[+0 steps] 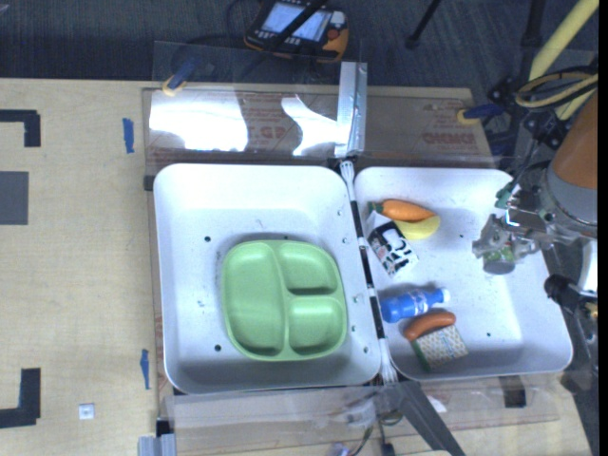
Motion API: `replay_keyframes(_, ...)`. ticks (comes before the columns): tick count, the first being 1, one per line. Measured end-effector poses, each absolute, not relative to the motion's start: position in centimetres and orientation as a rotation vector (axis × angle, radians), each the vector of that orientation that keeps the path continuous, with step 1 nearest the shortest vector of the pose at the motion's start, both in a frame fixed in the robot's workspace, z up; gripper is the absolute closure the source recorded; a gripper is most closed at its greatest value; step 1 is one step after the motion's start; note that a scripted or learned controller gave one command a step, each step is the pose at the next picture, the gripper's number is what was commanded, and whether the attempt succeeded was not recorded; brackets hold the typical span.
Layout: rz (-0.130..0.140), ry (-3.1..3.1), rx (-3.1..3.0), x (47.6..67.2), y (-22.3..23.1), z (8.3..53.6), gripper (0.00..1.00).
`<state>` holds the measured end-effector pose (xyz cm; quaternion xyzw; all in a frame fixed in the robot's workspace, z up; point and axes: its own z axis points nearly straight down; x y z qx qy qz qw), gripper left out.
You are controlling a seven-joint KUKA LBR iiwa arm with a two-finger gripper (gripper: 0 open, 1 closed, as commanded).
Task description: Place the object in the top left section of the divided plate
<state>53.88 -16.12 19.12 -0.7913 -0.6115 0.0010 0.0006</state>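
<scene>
Pale green divided plate [282,298] — three sections, glossy — sits in the left bin [180,255], well left of the claw [496,251]; whether the claw's grip is spread or pressed together, I cannot tell.

Divided plate [282,297] matt green plastic; bins [180,255] smooth white; bench [76,255] pale wood.

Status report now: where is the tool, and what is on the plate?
Tool over right bin, grip unclear. Green divided plate in left bin, nothing on it. Carrot and bottle in right bin.
</scene>
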Motion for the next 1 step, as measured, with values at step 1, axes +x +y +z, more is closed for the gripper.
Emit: replay_keyframes(1,0.0,-2.209,-2.233,58.04,-15.69,9.59,1.0)
